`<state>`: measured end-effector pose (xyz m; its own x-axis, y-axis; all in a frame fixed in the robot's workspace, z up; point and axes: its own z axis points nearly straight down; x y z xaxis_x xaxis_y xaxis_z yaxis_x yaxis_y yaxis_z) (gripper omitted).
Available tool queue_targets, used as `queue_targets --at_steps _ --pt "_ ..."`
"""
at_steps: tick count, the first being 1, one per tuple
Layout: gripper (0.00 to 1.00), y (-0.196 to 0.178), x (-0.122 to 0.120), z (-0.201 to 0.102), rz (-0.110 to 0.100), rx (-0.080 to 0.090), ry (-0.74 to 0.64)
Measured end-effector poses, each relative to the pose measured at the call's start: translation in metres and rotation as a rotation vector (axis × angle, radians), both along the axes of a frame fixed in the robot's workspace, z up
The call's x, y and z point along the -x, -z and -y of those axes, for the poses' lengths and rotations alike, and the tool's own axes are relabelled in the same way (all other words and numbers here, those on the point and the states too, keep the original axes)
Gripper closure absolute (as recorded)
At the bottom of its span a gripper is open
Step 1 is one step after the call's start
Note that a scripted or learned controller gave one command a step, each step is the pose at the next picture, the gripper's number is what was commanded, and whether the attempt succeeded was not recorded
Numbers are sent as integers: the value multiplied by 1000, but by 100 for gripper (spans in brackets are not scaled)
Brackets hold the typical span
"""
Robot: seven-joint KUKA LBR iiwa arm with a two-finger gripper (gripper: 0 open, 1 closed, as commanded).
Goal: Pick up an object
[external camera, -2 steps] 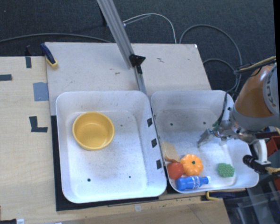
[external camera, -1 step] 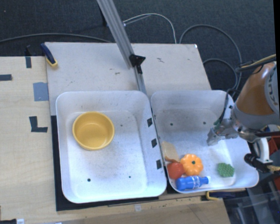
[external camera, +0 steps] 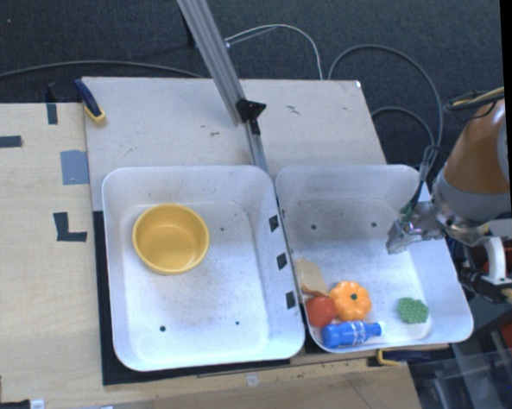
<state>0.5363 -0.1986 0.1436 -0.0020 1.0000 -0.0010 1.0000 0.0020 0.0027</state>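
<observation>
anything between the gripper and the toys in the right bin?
Nothing visible. The gripper sits over the right bin, and bare bin floor lies between it and the green toy, orange pumpkin, tomato and blue bottle along the near edge.

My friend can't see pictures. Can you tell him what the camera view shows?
A robot arm holds its gripper over the right bin, where a pumpkin, tomato, blue bottle and green toy lie. The left bin has a yellow bowl.
</observation>
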Motion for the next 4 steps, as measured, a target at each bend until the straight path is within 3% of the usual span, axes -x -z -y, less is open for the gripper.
queue_targets --at_steps 2,3,4 --pt "100 -89 -3 7 1 1 0" --pt "100 -94 10 -51 -4 -2 -4" --pt "100 -86 7 -103 -4 -2 -4"
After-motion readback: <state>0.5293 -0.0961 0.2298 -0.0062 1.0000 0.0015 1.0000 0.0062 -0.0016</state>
